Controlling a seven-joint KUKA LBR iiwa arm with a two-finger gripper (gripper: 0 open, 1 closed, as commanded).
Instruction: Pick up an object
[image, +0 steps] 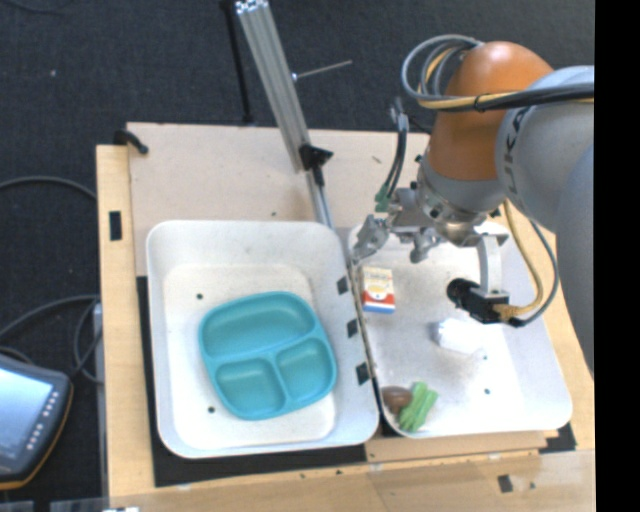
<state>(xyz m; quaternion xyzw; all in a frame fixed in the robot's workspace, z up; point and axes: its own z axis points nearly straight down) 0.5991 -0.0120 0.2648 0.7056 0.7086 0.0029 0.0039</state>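
- The jaws stand apart with nothing between them; the gripper (393, 240) hangs over the far left corner of the right bin (530, 395), close to the wall it shares with the left bin (175, 420).
- The small red, white and blue box (378, 291) lies just nearer the camera than the gripper, beside that shared wall. It looks like the likeliest target, since it is the closest item.
- The wall probably limits how one finger can come down beside the box.
- A white object (455, 335) rests mid-bin, apart from the box.
- A green object (420, 405) and a brown one (397, 398) touch in the near corner, which makes them awkward to pick.
- A teal divided tray (267, 352) lies flat in the left bin.
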